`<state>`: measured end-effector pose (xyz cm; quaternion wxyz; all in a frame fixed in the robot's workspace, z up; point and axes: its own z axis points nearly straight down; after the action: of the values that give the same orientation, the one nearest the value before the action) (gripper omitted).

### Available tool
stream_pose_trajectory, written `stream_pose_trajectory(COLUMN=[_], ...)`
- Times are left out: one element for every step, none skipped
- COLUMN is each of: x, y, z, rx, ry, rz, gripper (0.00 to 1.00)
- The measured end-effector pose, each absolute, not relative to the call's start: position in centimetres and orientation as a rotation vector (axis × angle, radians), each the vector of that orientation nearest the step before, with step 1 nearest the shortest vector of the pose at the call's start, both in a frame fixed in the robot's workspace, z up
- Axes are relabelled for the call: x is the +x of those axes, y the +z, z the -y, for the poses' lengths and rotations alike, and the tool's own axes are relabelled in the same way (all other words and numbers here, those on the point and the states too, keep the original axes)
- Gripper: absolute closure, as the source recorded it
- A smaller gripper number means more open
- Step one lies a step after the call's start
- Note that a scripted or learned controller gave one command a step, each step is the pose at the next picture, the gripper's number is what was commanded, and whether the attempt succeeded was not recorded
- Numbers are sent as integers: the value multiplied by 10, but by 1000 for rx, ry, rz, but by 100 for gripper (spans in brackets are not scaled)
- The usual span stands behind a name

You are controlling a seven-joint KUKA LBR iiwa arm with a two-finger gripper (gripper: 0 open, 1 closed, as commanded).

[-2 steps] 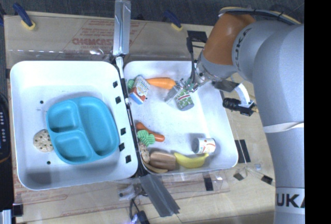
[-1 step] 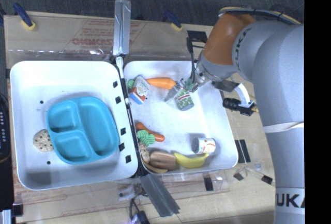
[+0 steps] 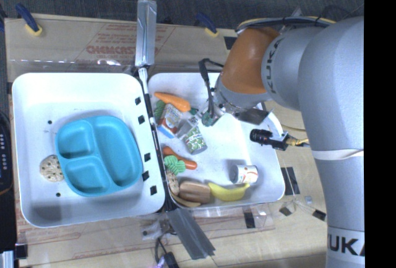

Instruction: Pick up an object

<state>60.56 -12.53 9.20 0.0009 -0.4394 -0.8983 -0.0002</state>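
The right bin holds several small things: an orange carrot at the back, a packet and a small green-patterned can in the middle, a second carrot with green leaves, a hot dog bun, a banana and a small white cup at the front. My gripper hangs low over the bin's middle, just right of the packet and above the can. The orange wrist band hides most of it.
The left bin holds a blue divided plate with a cookie beside its left edge. A grey divider bar runs between the bins. The arm's body fills the right side.
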Motion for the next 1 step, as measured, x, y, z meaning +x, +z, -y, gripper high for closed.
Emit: stream_pose_trajectory(x=[572], y=[91], z=[119], rx=[-1722], ry=[3], rz=[2622], gripper=[0])
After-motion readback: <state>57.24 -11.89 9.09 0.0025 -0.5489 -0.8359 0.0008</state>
